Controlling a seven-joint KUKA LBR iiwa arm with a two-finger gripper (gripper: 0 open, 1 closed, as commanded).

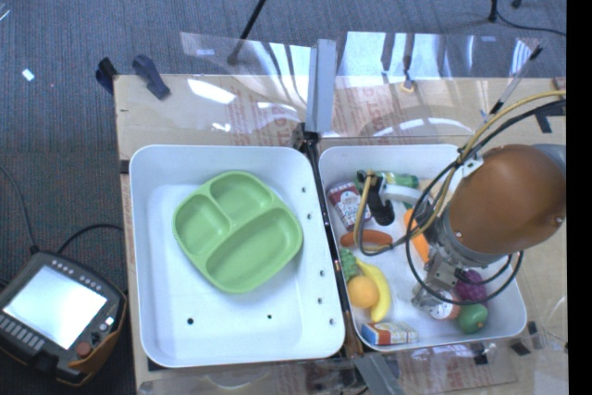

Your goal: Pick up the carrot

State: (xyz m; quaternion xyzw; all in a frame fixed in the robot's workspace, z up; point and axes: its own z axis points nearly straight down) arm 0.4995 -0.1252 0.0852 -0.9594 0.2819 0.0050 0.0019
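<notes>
While the gripper [433, 296] hung near the banana [376, 284], its jaw state unclear, the carrot [365, 239] lay just above that fruit.

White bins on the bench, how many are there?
2. The left bin holds a green divided plate; the right bin holds the food items, and the arm hides part of it.

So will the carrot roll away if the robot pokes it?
Probably a little. The carrot looks long, rounded and smooth, so a sideways nudge could roll or slip it. It likely won't go far: the ketchup packet and banana lie close by. It looks stiff, so it shouldn't bend.
</notes>
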